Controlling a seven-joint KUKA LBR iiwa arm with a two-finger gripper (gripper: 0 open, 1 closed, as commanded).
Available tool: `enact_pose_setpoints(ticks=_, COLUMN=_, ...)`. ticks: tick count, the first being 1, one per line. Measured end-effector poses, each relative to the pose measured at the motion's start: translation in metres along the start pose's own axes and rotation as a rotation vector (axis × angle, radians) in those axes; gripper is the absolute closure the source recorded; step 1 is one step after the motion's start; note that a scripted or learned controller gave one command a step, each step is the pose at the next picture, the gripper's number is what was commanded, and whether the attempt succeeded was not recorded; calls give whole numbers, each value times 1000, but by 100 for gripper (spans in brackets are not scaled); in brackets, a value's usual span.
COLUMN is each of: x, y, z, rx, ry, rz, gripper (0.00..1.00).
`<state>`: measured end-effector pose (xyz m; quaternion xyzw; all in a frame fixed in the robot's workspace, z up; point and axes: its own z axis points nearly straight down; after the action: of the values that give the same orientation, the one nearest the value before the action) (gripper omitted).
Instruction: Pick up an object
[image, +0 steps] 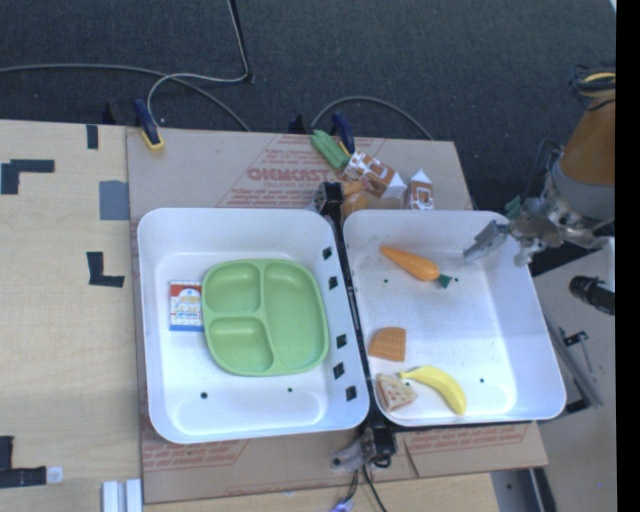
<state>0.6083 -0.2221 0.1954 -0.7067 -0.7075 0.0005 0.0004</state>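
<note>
Banana (441, 387) lies at the right bin's (520, 330) near edge beside a sandwich piece (394, 392); a waffle (388, 344) sits behind, a carrot (412, 264) farther back. Gripper (492, 241) hovers open over the far right corner.

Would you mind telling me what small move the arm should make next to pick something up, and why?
Probably shift the gripper a little leftward and down toward the carrot. The gripper hangs over the right bin's upper right corner with nothing between its fingers, and the carrot is the nearest item, lying apart from the waffle and banana.
</note>
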Motion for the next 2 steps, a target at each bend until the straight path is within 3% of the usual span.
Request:
enact_pose_setpoints(ticks=1, x=67, y=60, z=66, rx=2, ry=2, rz=-2, gripper=0)
enact_pose_setpoints(ticks=2, x=96, y=61, z=110, rx=-2, ry=-2, rz=-1, gripper=0)
